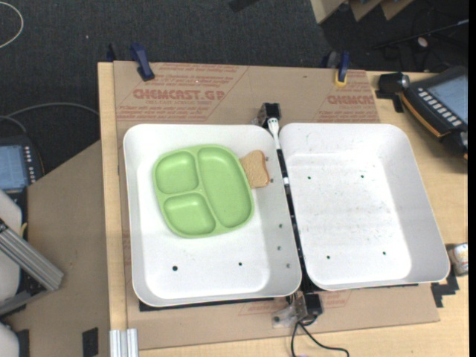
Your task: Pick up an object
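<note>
Plate (pixel 202 191), green and three-sectioned, lies in the left bin (pixel 149 274), a tan slab (pixel 256 169) touching its right rim; right bin (pixel 357 199) beside it.

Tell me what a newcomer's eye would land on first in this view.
The bright green divided plate stands out first, lying in the left white bin toward its upper half. Next comes the small tan block touching the plate's upper right rim, close to the seam between the bins. The right white bin shows just dark specks on its floor.
</note>
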Controlling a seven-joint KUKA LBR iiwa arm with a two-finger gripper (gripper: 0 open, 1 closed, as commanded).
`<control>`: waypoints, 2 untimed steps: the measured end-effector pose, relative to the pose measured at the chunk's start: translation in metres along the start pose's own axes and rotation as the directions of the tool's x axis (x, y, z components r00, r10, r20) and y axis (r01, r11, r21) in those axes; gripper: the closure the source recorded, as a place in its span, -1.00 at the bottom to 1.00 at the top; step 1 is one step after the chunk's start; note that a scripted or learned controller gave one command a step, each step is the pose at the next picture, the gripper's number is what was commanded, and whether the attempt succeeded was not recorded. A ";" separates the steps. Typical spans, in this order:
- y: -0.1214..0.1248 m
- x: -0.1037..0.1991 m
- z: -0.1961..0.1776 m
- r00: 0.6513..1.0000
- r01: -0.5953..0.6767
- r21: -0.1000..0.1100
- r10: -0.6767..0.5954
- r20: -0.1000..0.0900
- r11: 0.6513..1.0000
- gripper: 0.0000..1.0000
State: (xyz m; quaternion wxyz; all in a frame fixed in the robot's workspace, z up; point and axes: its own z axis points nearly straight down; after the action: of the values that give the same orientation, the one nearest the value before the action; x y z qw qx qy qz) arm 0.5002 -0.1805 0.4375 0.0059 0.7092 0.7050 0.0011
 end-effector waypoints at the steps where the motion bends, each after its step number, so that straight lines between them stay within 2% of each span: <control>1: -0.024 0.031 0.096 1.000 0.006 0.020 -0.006 -0.010 1.000 1.00; 2: 0.013 0.001 -0.007 1.000 0.006 -0.005 -0.006 0.000 1.000 1.00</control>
State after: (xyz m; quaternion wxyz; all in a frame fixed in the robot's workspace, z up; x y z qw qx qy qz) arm 0.5128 -0.1798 0.4447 0.0077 0.7070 0.7072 0.0028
